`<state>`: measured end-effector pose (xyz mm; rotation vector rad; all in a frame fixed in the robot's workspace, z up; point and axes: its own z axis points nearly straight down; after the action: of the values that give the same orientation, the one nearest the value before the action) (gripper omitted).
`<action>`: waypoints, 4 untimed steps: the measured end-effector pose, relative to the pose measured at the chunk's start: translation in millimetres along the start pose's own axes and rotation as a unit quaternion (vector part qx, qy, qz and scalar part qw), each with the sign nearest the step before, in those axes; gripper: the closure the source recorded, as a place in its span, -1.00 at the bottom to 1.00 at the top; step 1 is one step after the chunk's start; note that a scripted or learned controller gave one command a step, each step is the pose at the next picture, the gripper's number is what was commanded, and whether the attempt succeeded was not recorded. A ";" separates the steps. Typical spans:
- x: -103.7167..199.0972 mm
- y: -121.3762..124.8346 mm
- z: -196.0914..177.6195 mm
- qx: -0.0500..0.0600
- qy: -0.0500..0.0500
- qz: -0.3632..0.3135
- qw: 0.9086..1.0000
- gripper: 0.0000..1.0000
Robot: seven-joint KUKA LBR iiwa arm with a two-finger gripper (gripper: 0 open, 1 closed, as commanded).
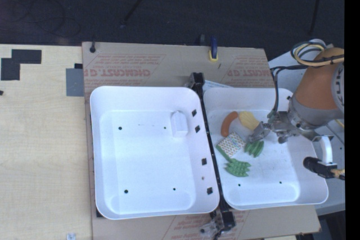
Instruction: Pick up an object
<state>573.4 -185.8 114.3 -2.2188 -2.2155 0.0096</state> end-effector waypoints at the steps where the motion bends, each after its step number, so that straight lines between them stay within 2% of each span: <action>1: -6.1 23.8 27.1 -0.004 0.000 -0.003 1.000 -1.00; 2: -6.5 41.9 25.9 -0.004 0.000 -0.001 1.000 -1.00; 3: 61.2 9.4 27.0 -0.001 0.002 -0.002 1.000 -1.00; 4: 57.3 10.2 17.2 -0.001 0.001 0.000 1.000 1.00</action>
<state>583.6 -128.5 97.0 -2.2200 -2.2154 0.0045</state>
